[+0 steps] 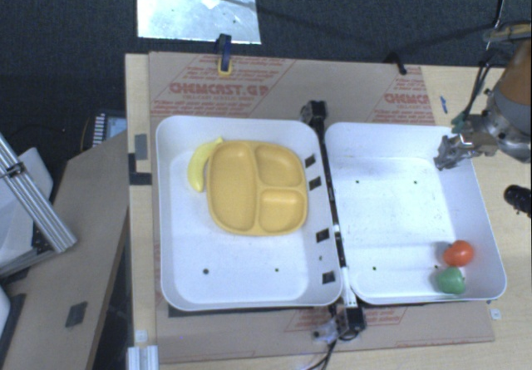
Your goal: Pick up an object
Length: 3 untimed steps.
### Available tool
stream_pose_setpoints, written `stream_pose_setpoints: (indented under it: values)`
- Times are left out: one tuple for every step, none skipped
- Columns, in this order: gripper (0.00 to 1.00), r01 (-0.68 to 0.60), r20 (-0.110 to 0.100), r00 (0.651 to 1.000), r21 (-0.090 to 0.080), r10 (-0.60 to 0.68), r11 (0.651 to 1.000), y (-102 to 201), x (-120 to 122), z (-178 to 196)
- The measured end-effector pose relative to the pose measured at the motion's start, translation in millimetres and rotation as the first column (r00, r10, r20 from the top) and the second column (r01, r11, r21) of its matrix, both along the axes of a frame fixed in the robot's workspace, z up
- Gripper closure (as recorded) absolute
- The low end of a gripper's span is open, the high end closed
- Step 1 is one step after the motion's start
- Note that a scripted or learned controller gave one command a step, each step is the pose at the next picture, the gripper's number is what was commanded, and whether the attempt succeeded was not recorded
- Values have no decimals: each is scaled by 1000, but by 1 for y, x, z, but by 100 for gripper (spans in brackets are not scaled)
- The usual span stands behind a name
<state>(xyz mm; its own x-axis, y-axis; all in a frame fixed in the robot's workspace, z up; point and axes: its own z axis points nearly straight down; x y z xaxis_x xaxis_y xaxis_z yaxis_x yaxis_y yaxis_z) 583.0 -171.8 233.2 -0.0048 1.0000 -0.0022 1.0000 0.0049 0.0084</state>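
A: Where does the pick stand? I judge it at the approach; the two-finger metal gripper hangs over the upper right part of the right-hand shallow white bin, with nothing between its fingers; whether they are apart or together I cannot tell, they are too small and blurred.

B: And what is there to take? The nearest candidates lie in that same bin's lower right corner: a small round orange-red ball-like object and, just below it and touching or nearly so, a small round green object; both are well apart from the gripper.

A: So the next move, as I judge it, calls for travelling down that bin's right side toward the corner, then descending over one of the pair; the corner walls and the neighbouring piece crowd the fingers, which could spoil the grip.

B: And elsewhere? The left-hand white bin holds a yellow plastic divided plate with a yellow banana-shaped toy against its left edge; a black hinge strip runs between the bins; neither blocks the way.
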Motion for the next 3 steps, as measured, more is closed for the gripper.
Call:
stream_pose_setpoints:
  values:
    - [100, 0, -5, 1000, 1, 0, 1000, 0, 1, 8]
    - [100, -5, -5, 1000, 3, 5, 1000, 53, 5, 17]
    - [100, -6, -8, 1000, 5, 6, 1000, 115, 2, 13]
